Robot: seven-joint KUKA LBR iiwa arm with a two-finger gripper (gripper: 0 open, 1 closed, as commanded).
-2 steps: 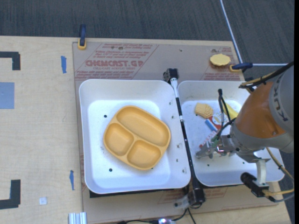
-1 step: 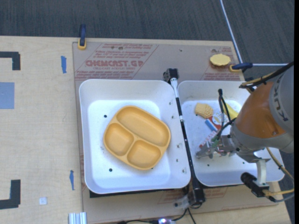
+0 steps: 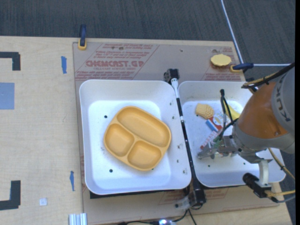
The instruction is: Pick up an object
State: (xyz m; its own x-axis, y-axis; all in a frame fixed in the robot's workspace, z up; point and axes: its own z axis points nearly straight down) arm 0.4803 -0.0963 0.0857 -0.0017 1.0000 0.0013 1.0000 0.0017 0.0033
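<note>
The right bin [image 3: 225, 179] holds a tan waffle-like piece [image 3: 204, 110] near its back left. A red and blue item [image 3: 213, 123] lies just in front of the waffle piece, and a yellow item [image 3: 232, 110] shows partly behind the arm. My gripper [image 3: 206, 151] reaches in from the right and hangs low over the middle of the right bin, just in front of the red and blue item. The arm's orange band [image 3: 260, 116] covers the bin's right side. In the left bin [image 3: 93, 107] lies a yellow three-part plate [image 3: 137, 138].
A round yellow disc [image 3: 220, 60] sits on the board behind the right bin, next to a blue clamp [image 3: 241, 67]. A black divider rail [image 3: 183, 130] runs between the two bins. Cables trail at the bench's front right.
</note>
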